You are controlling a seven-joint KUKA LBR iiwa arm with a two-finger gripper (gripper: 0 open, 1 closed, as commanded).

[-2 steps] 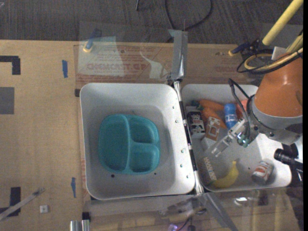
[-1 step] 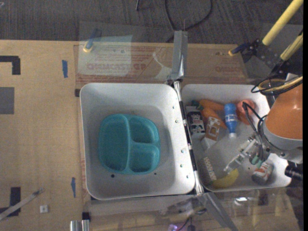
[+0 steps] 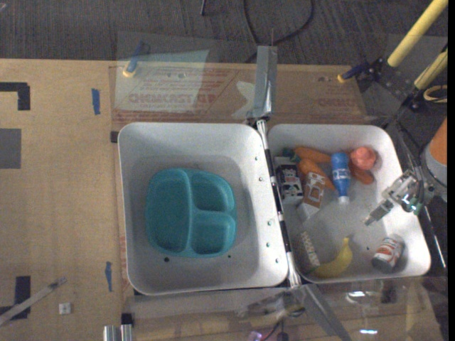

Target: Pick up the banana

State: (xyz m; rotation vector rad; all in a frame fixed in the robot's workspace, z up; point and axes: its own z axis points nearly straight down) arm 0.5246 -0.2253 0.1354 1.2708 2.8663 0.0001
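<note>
The banana [image 3: 337, 259] lies down-left of the tool [image 3: 389, 206], long axis slanting toward upper right; whether the tool is open, I cannot tell.

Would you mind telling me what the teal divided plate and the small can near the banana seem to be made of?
The teal divided plate looks like moulded plastic with a matte finish: uniform colour, soft rounded compartment ridges, no glare. The small can is probably metal, going by its pale shiny end and printed wrap, though it is too small to be certain. It lies right of the banana.
</note>
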